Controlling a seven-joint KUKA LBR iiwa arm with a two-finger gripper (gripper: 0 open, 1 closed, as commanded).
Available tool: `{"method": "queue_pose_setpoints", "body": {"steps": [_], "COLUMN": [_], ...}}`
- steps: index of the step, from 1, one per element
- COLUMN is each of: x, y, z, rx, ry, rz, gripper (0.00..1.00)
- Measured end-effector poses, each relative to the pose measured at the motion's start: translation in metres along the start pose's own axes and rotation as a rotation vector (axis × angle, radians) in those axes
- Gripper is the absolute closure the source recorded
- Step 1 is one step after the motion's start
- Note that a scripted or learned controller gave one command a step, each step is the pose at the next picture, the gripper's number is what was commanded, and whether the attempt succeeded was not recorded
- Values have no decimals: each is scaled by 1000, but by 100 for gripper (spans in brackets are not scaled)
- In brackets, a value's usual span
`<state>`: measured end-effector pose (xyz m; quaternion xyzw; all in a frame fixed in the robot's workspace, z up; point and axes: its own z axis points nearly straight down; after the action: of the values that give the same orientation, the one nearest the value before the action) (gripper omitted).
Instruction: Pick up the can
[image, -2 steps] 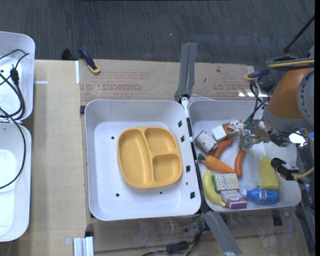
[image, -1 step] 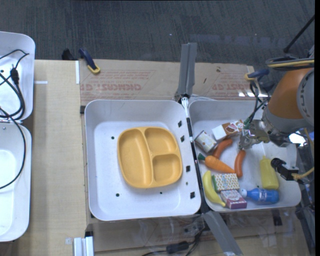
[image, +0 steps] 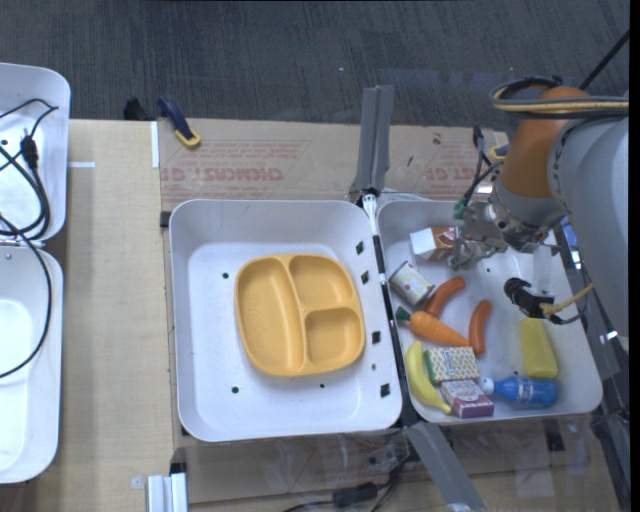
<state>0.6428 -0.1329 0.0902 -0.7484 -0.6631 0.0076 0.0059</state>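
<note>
Jaws hang low over the back of the right bin (image: 590, 385), pointing down into the clutter. Whether they are wide or narrow I cannot tell, since they blur into the dark wrist.

What I take for the can (image: 407, 283) is a small grey-and-white cylinder. It lies on its side to the left of the jaws and a little nearer the camera, hard against the bin's left wall. Lying flat there, it probably leaves little room on the wall side.

Just left of the jaws sits a white box (image: 422, 240), and a small red-and-white item (image: 445, 243) lies almost under them. I cannot tell whether they touch it.

Between jaws and can the way looks open, but 1 sausage (image: 446, 293) lies just beside the can, with a carrot (image: 438, 328) nearer the camera.

Further off are a banana (image: 422, 375), a blue bottle (image: 522, 390) and a yellow block (image: 538, 348). Well to the left, a yellow divided plate (image: 300, 312) rests in the other bin (image: 200, 400).
</note>
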Motion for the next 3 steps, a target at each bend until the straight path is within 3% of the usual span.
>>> {"method": "queue_pose_setpoints", "body": {"steps": [1, 2, 3], "x": [-62, -54, -50], "y": [14, 14, 10], "z": [4, 3, 3], "rx": [30, 26, 10], "ry": [9, 3, -1], "rz": [289, 570, 605], "gripper": [0, 0, 0]}}
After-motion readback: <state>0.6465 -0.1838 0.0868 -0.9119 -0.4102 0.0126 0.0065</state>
